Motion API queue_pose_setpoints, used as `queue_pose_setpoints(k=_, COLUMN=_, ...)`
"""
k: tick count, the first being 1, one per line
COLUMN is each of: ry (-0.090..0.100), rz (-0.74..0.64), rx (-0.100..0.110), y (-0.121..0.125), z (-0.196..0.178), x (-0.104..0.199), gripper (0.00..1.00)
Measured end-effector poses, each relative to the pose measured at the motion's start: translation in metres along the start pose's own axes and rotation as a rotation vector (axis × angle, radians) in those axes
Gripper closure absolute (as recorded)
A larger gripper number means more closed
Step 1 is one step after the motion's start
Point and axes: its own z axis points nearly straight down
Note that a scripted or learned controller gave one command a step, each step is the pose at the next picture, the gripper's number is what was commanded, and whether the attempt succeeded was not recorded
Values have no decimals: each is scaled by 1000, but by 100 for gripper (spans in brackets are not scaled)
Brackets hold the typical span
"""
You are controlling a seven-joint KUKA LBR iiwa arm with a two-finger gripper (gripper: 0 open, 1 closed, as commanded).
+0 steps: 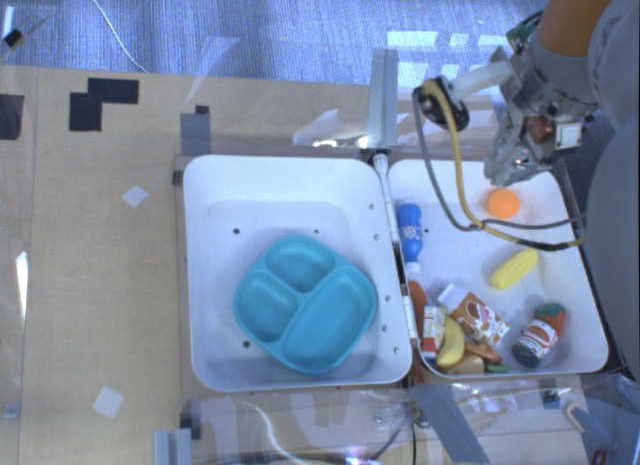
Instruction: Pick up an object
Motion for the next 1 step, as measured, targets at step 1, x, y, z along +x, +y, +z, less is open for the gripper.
queue_pose_setpoints(k=1, ry=-5, rz=11, rx=0, y=106, z=142, x=-73, gripper=100)
